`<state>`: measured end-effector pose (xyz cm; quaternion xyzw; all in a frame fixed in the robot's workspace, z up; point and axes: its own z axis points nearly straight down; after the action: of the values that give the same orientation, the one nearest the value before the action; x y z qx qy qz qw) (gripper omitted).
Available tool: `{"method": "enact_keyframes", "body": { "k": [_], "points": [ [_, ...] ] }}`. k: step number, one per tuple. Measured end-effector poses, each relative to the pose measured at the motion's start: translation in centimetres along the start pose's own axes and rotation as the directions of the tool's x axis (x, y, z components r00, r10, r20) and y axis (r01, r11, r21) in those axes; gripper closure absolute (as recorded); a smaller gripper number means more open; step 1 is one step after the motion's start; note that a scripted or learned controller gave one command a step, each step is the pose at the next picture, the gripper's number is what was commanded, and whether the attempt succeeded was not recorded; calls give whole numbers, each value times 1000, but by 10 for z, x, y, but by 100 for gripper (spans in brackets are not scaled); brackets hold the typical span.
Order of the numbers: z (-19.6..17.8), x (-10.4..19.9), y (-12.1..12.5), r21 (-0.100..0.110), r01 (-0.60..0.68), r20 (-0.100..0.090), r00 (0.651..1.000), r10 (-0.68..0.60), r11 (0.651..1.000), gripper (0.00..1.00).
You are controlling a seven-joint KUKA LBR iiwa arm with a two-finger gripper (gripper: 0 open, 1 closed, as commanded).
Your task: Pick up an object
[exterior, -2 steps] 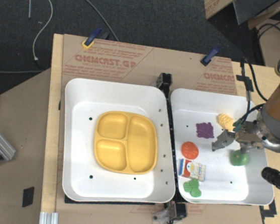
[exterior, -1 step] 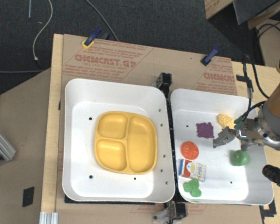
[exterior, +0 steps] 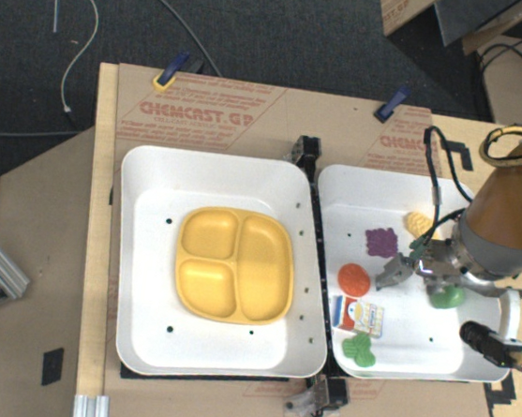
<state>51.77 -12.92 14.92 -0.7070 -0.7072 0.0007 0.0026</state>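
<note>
Gripper [exterior: 405,268] hovers over the right bin [exterior: 431,361], orange toy [exterior: 355,280] at its eight o'clock; whether it's clenched, can't tell.

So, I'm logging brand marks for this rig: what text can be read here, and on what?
"CHEMCAST GP": red print on the brown board behind the left bin.
Same red print repeats behind the right bin; only partly legible.
Small carton in the right bin: print too small to read.

Dark carpet floor [exterior: 265,24]; white cable [exterior: 82,49]; cardboard box [exterior: 408,9] at top.
</note>
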Motion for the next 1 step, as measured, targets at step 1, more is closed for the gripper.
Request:
{"method": "enact_keyframes", "body": {
  "k": [1],
  "points": [
    [47, -7, 5, 0, 0, 0, 1000, 0, 1000, 0]
  ]
}}
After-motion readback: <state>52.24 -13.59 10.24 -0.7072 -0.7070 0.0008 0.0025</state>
